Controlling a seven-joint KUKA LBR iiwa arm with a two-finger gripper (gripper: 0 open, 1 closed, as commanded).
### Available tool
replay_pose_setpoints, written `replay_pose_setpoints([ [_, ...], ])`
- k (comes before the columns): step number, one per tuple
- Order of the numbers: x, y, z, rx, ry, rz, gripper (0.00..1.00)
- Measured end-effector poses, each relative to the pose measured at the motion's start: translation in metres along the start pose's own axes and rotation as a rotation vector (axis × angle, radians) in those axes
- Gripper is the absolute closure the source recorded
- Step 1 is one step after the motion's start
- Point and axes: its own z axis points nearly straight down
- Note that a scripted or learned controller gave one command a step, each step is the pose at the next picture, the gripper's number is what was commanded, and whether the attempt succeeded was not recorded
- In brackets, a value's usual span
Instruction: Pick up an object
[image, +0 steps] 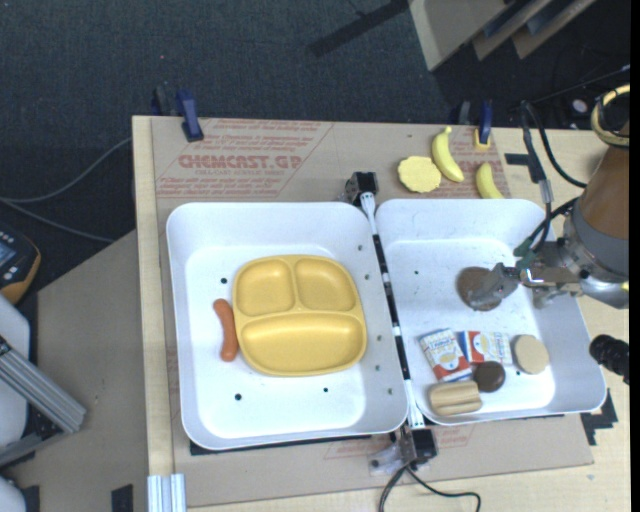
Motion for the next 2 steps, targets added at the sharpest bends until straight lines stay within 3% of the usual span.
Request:
replay_pose_setpoints([
  [1,-0.044,0.005,0.093,0.009,0.0,0.004,0.0],
  [2,-0.021,-0.003,0.17,-0.008,-0.003,0.001,0.0],
])
